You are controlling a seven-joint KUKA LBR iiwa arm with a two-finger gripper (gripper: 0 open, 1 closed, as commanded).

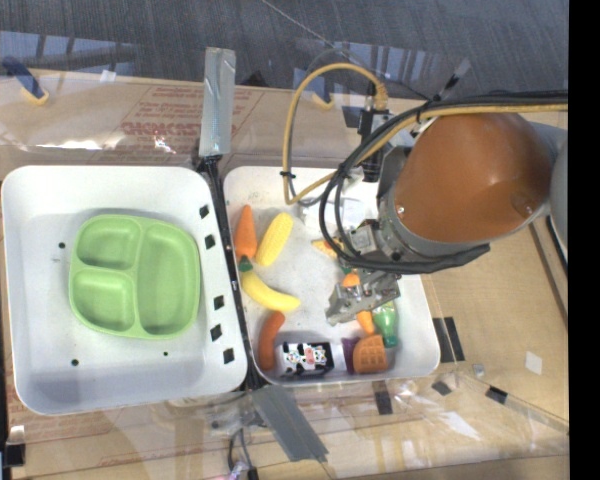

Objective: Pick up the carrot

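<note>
Fingers (358,298), state unclear, hang in the right bin (410,363) over toy food; carrot (245,234) lies by its left wall.

Corn (274,239) and banana (269,294) crowd the carrot (245,232); bin wall (223,258) flanks its left.

The grey arm (555,183) reaches in from the right of the frame, its broad orange band (465,178) filling the centre right. Black and yellow cables (310,98) loop off the wrist towards the upper middle. Below the band, the claw (361,298) points down at lower centre right, its tips lost in clutter.
</note>
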